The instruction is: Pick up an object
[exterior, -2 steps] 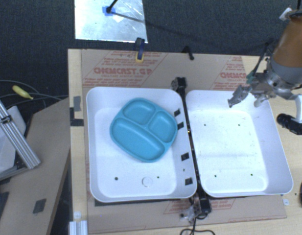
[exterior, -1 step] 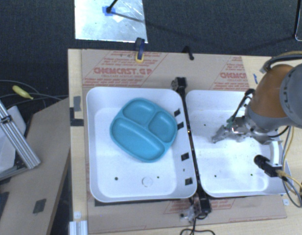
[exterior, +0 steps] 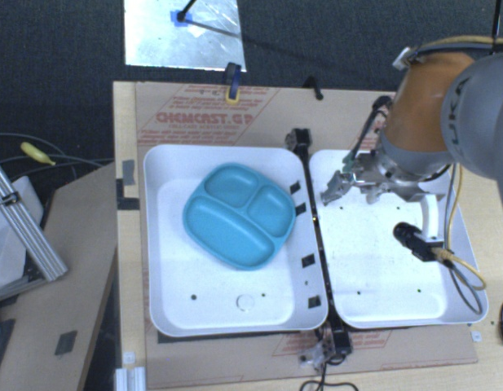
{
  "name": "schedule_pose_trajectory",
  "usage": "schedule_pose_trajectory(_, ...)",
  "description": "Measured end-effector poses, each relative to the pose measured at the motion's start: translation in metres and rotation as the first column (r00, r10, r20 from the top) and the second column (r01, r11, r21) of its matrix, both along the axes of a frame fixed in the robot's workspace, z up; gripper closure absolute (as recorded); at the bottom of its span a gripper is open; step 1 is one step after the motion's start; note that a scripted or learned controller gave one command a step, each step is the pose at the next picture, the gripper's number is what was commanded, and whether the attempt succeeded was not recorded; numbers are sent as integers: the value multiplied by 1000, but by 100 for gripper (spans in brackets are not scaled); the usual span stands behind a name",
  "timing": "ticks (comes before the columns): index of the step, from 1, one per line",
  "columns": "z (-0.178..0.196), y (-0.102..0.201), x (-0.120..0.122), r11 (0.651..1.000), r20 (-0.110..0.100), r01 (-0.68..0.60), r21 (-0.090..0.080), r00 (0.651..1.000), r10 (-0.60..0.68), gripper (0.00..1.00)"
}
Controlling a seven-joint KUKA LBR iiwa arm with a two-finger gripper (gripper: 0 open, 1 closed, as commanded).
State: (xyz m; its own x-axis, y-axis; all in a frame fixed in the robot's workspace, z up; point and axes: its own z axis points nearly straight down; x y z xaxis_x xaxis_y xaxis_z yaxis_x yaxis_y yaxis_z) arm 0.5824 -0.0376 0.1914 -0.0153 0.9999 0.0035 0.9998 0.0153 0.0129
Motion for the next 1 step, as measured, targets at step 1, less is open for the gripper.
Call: schedule_pose_trajectory(1, 85, 62, -33, 1000, -3, 3, 0, 1000, -3, 0)
